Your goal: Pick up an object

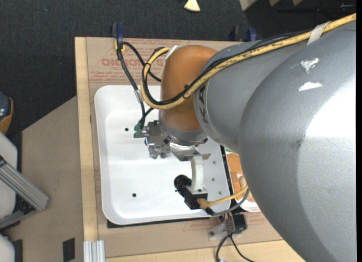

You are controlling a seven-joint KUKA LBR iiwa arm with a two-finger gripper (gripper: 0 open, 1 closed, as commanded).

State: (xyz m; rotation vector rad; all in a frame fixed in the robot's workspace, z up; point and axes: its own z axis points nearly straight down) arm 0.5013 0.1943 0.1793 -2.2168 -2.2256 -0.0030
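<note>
My arm reaches in from the right, and its orange band hangs over the left white bin. The gripper points down into the middle of this bin, mostly hidden under the wrist. A small green piece shows at the gripper's left edge; I cannot tell whether it is an object or part of the tool. An orange-tan object lies in the right bin, mostly covered by the arm.
Black and yellow cables loop from the wrist over the bin's far edge. A black fitting on a white bracket hangs near the bin's front right. The bins rest on a brown board, with dark floor beyond.
</note>
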